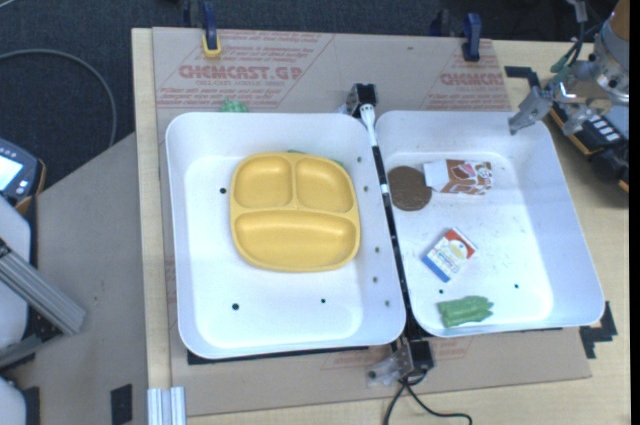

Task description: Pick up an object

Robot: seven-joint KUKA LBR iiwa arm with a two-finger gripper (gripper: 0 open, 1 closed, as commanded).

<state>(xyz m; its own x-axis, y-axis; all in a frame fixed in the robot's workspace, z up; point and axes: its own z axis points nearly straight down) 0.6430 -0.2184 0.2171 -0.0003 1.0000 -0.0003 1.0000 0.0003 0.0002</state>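
Note:
The right bin holds a brown round disc, a white and brown packet, a small blue, white and red box and a green object near its front rim. A yellow divided plate lies in the left bin. My gripper hangs over the far right corner of the right bin, above the rim and well apart from all the objects. Nothing is seen in its grasp.
Two clamps hold the brown board at the back. A black bar runs between the bins. Cables and arm parts crowd the right edge near the gripper.

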